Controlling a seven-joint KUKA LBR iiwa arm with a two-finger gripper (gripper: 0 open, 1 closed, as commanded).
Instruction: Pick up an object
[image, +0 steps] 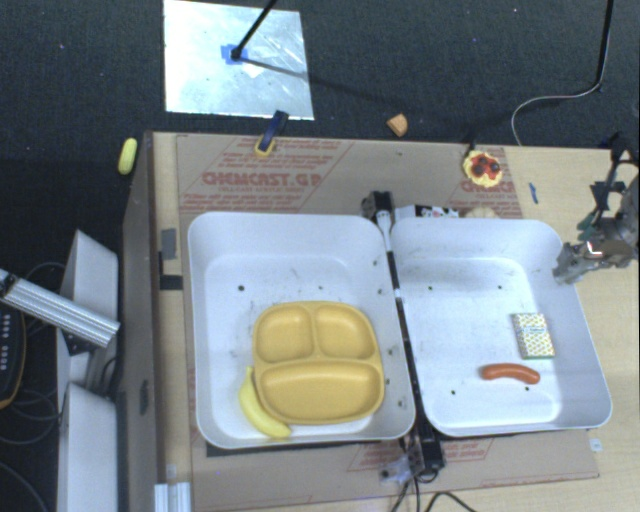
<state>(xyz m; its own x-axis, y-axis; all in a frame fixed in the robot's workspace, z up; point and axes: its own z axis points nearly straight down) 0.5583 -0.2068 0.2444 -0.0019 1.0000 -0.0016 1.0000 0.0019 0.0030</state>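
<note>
In the right bin (470, 250) lie a red-orange sausage (510, 374) near the front and a small patterned yellow-green block (533, 335) just behind it. The left bin (230, 240) holds a yellow divided plate (317, 361) with a yellow banana (258, 410) tucked under its front-left edge. My gripper (592, 250) hangs at the far right edge of the view, over the right bin's outer rim, well away from the sausage and block. Nothing shows between its fingers.
A small pizza-like toy (484, 167) lies on the cardboard behind the right bin, and a yellow-tipped tool (268, 135) behind the left bin. A clamp (381, 207) sits where the bins meet. Cables trail at the back right.
</note>
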